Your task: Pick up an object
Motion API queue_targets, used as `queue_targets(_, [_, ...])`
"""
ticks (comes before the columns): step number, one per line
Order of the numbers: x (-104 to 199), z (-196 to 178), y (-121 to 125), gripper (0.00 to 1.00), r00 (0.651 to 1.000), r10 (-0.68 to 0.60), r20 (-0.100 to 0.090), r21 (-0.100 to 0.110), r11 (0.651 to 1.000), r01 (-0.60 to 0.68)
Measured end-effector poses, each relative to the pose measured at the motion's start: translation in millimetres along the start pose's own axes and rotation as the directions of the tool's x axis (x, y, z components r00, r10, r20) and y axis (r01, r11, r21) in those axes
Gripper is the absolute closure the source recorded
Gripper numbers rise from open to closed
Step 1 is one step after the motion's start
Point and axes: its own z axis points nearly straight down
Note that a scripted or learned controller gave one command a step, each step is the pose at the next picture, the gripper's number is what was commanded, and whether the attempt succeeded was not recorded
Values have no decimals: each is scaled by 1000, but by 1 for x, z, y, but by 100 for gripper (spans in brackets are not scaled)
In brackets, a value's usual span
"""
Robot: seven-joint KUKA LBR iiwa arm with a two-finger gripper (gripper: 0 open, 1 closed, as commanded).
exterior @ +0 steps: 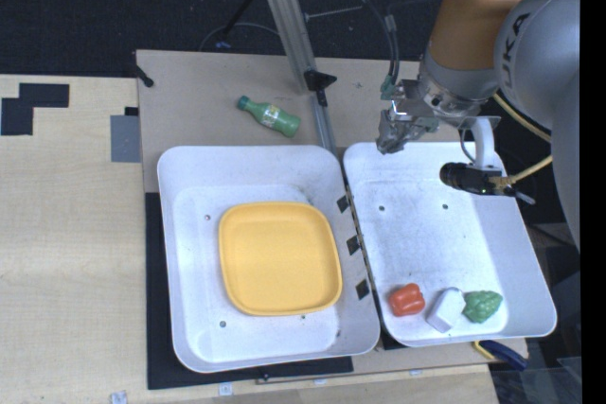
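Gripper [391, 143] hung over right bin's [428, 232] far left corner, finger state impossible to tell; well apart from red pepper [407, 300], white block [443, 309], green object [482, 306].

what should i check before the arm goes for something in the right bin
1. Targets present: ok. Red object, white block and green object lie at the right bin's near edge.
2. Spacing: not ok. White block touches or nearly touches the green object.
3. Gripper position: not ok. It sits at the bin's far-left corner, away from the objects.
4. Gripper holding anything: ok, nothing seen in it.
5. Finger opening: cannot tell.
6. Path across the bin floor: ok, bare between gripper and objects.
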Motion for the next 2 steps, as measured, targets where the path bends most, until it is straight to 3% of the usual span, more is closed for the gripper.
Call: queue_targets(2, [109, 13, 2, 100, 1000, 0, 0, 1, 1000, 0])
